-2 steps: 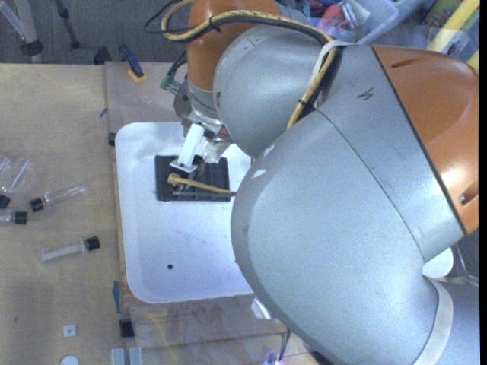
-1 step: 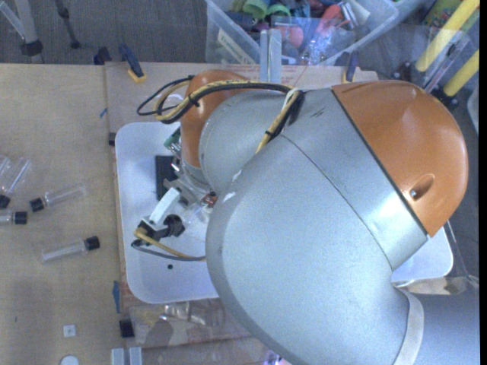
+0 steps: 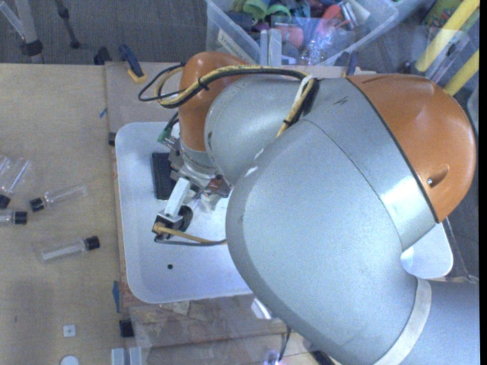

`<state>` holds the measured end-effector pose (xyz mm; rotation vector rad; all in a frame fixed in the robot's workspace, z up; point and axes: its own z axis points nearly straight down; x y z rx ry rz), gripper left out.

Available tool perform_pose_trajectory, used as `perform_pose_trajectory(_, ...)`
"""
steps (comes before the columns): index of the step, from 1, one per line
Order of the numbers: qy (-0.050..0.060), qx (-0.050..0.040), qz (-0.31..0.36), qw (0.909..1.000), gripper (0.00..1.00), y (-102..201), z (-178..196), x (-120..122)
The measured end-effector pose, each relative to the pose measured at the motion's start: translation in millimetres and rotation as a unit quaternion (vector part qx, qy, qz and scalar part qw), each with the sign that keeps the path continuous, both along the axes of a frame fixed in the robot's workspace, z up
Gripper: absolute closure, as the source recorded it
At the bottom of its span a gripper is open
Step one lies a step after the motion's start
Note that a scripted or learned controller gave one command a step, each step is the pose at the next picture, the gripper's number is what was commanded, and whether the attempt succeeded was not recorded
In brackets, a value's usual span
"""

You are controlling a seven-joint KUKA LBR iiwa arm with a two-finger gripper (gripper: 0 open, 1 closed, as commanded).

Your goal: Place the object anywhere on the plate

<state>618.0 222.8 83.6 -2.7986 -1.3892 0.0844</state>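
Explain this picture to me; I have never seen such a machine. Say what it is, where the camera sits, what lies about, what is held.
The big grey and orange shape is a robot arm, reaching in from the right. One camera, fixed above the bench, looks down at a slant, so the arm looms large. Its gripper hangs over a shallow white bin. A flat black thing lies in the bin beside it. Whether the gripper holds anything cannot be told. On the bench to the left lie small clear vials with black caps. Behind stands a clear tub of coloured toys.
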Motion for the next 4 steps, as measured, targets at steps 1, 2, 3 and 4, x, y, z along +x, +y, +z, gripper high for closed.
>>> perform_pose_trajectory(1,-0.027,0.0031,-0.05,0.9984,1.0,2.7,100.7,-14.9)
perform_pose_trajectory(2,-0.025,0.0119,0.293,0.9556,1.0,1.9,112.5,22.2)
perform_pose_trajectory(3,-0.019,0.0211,0.665,0.7462,1.0,2.3,116.7,48.6)
perform_pose_trajectory(4,-0.023,0.0154,0.422,0.9063,1.0,-24.7,193.1,38.1)
